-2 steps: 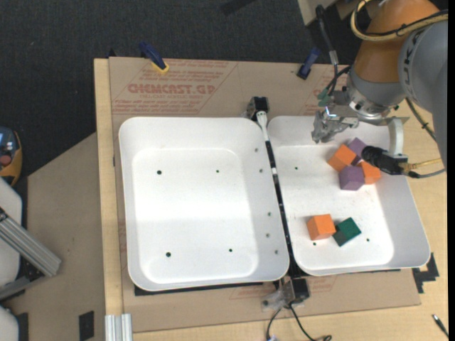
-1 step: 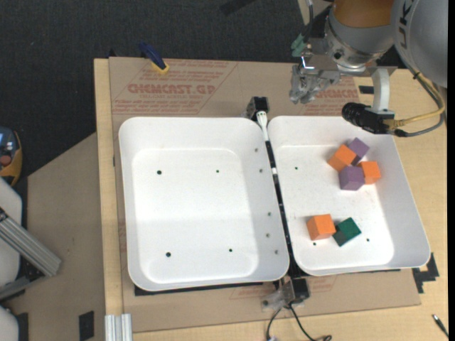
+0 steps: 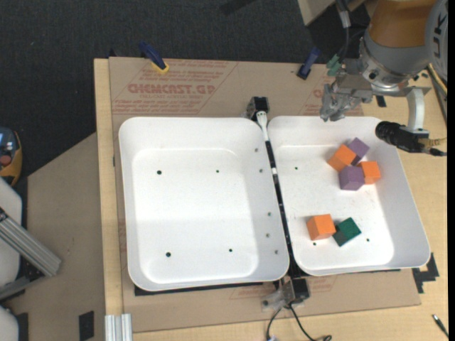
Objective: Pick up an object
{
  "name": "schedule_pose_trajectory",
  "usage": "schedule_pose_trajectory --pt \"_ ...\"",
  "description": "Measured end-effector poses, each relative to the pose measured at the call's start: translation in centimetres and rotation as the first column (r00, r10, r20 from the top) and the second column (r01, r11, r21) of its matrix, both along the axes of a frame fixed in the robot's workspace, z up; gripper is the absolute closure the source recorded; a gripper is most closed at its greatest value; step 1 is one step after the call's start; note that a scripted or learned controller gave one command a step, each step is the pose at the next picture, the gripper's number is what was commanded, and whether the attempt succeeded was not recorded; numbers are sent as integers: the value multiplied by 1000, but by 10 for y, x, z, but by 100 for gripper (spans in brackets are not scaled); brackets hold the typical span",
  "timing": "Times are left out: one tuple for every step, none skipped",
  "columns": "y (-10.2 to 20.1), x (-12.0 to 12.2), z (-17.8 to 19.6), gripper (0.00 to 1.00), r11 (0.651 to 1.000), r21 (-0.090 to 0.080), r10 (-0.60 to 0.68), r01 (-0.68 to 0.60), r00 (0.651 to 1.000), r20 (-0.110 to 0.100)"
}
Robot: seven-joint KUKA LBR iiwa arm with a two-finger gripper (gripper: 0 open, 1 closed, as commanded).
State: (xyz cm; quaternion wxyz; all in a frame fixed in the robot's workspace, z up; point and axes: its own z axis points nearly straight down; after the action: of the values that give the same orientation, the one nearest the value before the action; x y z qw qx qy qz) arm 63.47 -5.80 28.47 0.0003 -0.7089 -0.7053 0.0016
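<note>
Right white plastic bin (image 3: 405, 222): orange, purple and green small cubes (image 3: 353, 165); metal claw (image 3: 333, 112) above far rim, grip state indiscernible.

The arm (image 3: 398, 20) enters from the upper right, orange band above the wrist, with the gripper (image 3: 333, 109) pointing downward, holding nothing.

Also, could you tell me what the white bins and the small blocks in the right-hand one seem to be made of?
The white bins look like thin moulded plastic, smooth and faintly glossy: rounded corners, raised rims, soft light patches. The blocks, such as the orange block and the green block, look matte and uniformly coloured with crisp edges, perhaps foam or painted wood; the view cannot settle which.
</note>
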Motion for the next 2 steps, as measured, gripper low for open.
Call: schedule_pose_trajectory --pt "87 24 7 100 1000 5 14 -14 1000 7" --pt "193 26 -76 100 1000 6 15 -15 1000 -8"
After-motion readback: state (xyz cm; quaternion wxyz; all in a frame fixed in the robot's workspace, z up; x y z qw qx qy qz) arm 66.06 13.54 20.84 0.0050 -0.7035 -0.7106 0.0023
